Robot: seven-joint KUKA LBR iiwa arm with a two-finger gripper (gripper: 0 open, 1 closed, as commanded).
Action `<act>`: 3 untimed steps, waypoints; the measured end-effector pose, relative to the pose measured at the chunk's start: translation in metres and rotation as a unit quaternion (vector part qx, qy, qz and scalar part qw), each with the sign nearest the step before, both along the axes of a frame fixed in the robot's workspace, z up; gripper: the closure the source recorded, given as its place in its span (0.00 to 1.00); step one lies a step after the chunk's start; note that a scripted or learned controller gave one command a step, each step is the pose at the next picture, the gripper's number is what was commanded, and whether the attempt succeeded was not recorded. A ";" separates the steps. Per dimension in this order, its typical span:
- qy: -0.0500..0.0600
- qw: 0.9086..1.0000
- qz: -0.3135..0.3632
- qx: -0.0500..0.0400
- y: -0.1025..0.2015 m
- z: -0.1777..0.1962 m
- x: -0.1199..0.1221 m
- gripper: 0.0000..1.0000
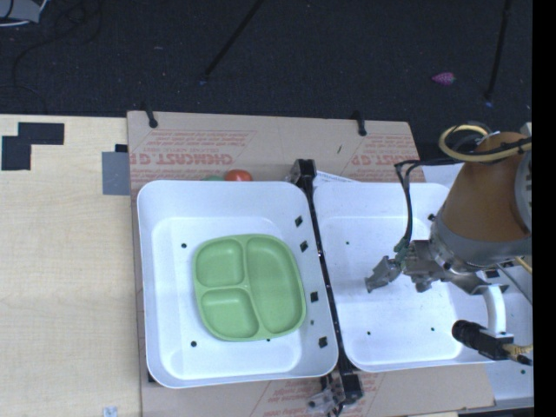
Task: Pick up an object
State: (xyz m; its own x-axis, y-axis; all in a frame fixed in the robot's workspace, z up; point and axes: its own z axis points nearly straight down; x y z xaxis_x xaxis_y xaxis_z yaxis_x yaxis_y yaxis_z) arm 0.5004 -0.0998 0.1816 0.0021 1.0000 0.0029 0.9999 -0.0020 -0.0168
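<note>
- Here, in the camera view, two shallow white bins stand side by side on the bench [61,276], on a sheet of brown cardboard [261,146] with red print.
- The left bin [161,224] holds a green divided plate [248,286] with three compartments; the plate lies flat, a little below the middle of this bin, and nearer to the black divider [320,268] between the bins than to the outer wall.
- Behind the far rim of the left bin, a small red and orange object [237,176] shows partly, with a bit of green just beside it; what it is, I cannot tell.
- The right bin [365,207] has the gripper [380,276] over its floor, right of the divider and apart from the green plate.
- The arm [486,202] comes in from the right, with its orange band above the wrist.
- Whether the gripper is released or clenched cannot be told, and no object shows between its tips.
</note>
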 end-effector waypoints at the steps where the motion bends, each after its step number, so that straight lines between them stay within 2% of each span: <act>1: -0.006 1.000 0.001 -0.001 0.000 0.006 0.003 0.00; 3: -0.004 1.000 0.001 0.000 0.004 -0.092 -0.001 0.00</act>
